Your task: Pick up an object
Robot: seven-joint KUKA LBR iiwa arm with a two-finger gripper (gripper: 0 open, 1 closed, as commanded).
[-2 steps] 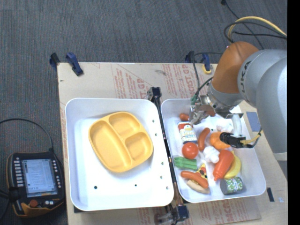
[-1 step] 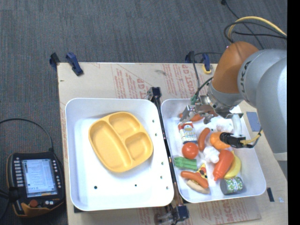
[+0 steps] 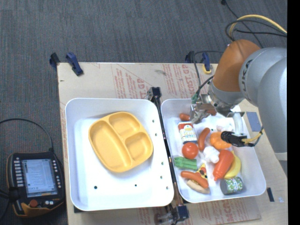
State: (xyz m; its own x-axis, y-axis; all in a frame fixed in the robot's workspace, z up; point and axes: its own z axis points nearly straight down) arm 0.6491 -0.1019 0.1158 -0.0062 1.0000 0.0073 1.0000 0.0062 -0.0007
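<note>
Yellow plastic first: a three-compartment plate (image 3: 121,141) lies flat in the left bin (image 3: 77,191), a little left of that bin's centre.

Camera view, right bin (image 3: 259,182): I see all the loose items here. A small bottle with a red cap and white label (image 3: 187,132) lies near the bin's middle, cap toward the far side. Just near of it sits a red tomato (image 3: 190,150), and beside that a red sausage-shaped piece (image 3: 204,138). A green piece (image 3: 185,163) lies near of the tomato. A hot dog (image 3: 194,179) and a pizza slice (image 3: 203,170) sit at the near edge, touching or nearly so. An orange carrot (image 3: 223,164) rests against a yellow banana (image 3: 235,167); a green-labelled can (image 3: 232,185) lies on its side in the near right corner.

The arm enters from the right, its orange band over the bin's far side. The gripper (image 3: 202,111) hangs just far of the bottle. I cannot tell how its jaws stand, and I see nothing between them.

A teach pendant (image 3: 33,177) rests on the floor at the left.
</note>
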